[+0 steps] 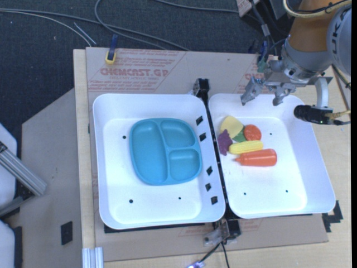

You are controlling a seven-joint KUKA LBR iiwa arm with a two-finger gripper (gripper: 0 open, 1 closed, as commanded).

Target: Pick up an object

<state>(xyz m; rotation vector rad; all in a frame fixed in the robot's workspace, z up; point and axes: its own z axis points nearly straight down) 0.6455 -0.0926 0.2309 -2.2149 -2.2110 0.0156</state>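
The claw [262, 97] hangs at upper right of the frame over the right bin's [312, 172] far rim, its two fingers spread apart with nothing between them. Below it, mid-bin, lie toy foods: a carrot [257, 158], corn [246, 147], a tomato [252, 132], grapes [224, 142]. The left bin [111, 200] holds a blue tray [165, 150].

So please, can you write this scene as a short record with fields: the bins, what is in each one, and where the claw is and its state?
left bin: holds a blue divided plate
right bin: holds toy food in a cluster: carrot, corn, tomato, purple piece, yellow piece
claw: open, above the far edge of the right bin, holding nothing
task state: nothing picked up yet
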